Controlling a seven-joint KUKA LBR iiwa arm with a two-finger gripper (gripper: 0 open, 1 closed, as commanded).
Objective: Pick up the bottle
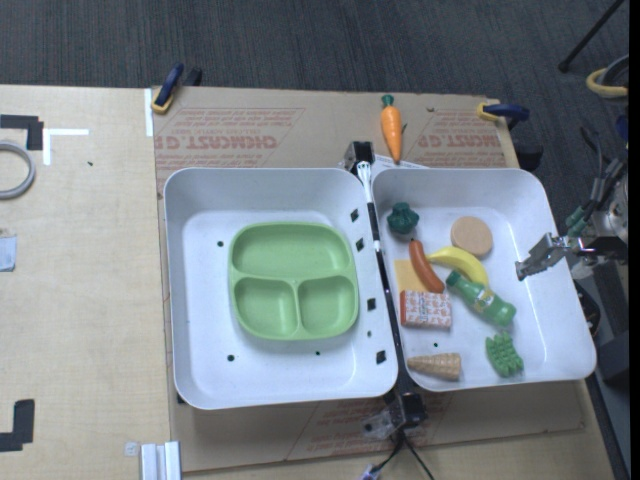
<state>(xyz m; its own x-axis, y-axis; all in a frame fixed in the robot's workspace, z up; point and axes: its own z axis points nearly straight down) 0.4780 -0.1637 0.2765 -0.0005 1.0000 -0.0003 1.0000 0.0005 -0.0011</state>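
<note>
Because the toy food lay crowded in the right bin (560,268), we found the green bottle (481,298) lying on its side, touching the banana (458,260) just above it and the cracker box (426,309) to its left. The jaws of the gripper (535,258) hung at that bin's right wall, well apart from the bottle; we could not tell their state. The bottle looked slim, glossy green, yellow-banded.
</note>
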